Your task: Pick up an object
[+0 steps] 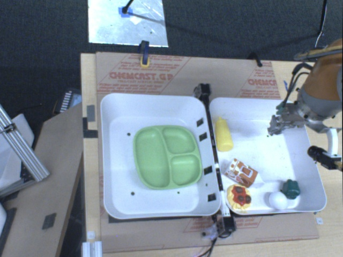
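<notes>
Yellow bottle (223, 134) left of gripper (277, 124)

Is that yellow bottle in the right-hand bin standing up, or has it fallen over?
Lying down. The yellow bottle shows its whole length flat on the floor of the right bin, beside the divider, cap end pointing toward the far wall.

Brown bench (177, 71) bearing two white bins, left bin (115, 143) beside right bin (308, 159)

open floor mid right bin (316, 167), objects (241, 172) crowding front
</notes>
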Tool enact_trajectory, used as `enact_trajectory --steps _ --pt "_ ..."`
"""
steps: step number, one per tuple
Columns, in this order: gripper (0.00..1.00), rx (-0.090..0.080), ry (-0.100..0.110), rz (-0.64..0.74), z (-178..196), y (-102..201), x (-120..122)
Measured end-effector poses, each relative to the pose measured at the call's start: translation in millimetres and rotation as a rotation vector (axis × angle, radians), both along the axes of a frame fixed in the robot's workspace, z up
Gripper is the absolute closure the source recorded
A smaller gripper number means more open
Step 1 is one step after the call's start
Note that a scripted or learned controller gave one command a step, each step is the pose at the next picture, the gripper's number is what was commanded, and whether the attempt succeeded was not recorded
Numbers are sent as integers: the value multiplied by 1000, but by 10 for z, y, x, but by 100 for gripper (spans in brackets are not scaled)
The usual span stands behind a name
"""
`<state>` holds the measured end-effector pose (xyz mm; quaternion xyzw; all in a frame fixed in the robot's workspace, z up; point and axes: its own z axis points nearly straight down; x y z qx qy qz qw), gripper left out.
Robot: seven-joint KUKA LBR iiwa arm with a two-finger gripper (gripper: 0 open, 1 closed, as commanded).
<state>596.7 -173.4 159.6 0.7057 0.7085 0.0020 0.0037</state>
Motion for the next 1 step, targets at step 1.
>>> enact_trajectory --steps 1 --pt "100 0 0 1 636 42 -13"
